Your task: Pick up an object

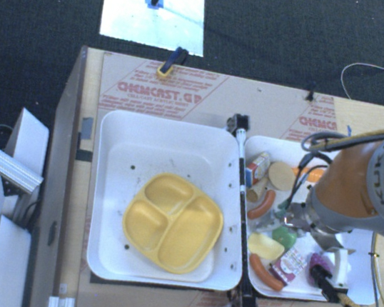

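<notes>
The right bin holds several toy food pieces. Among them are a brown sausage, a tan round piece, a green piece, a yellow piece, a second sausage, a red and white packet and a purple piece. The grey arm with its orange band reaches over this bin from the right. My gripper hangs low among the pieces, just above the green one and right of the brown sausage. Its tip is dark and hard to make out.
The left bin holds a yellow divided plate. A black bar runs along the divide between the bins. Cables loop off the arm. The cardboard bench top lies behind the bins.
</notes>
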